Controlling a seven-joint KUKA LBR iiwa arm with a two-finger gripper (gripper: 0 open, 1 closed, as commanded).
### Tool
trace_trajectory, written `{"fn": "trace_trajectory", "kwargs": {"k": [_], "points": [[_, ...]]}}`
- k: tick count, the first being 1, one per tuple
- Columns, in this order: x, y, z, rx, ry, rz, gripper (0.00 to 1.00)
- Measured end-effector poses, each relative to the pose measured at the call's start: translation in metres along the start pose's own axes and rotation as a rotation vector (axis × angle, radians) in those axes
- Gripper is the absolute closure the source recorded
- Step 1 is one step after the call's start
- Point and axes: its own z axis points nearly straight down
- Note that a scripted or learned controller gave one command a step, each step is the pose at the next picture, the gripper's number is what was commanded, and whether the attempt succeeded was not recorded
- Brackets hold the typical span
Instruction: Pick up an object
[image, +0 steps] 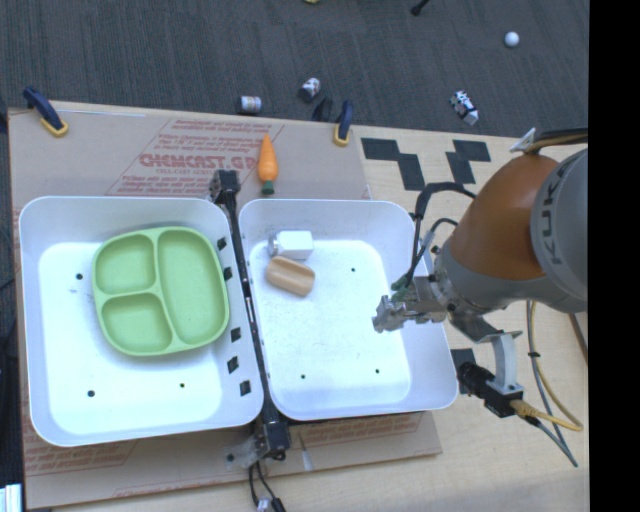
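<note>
Objects are sitting near the back of the right bin (300, 395): a tan bread-like piece (290, 276) lying just in front of a small white block (294, 241). Over at that bin's right wall, the gripper (392, 314) is hovering, nothing between its fingers; whether they're apart is impossible to tell.

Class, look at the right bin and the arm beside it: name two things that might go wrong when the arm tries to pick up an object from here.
1. The white block and the tan bread-like piece lie touching or nearly so. A grasp at one may well knock the other or catch both.

2. Both sit near the far left corner of the right bin, while the gripper hangs at its right wall. It must cross the bin, and a low path could clip that wall.
</note>
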Motion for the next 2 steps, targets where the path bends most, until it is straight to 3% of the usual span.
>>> {"fn": "trace_trajectory", "kwargs": {"k": [1,2], "points": [[0.009,0.0,0.001,0.003,0.002,-0.001,1.0],[0.042,0.0,0.012,0.003,0.001,-0.001,1.0]]}}
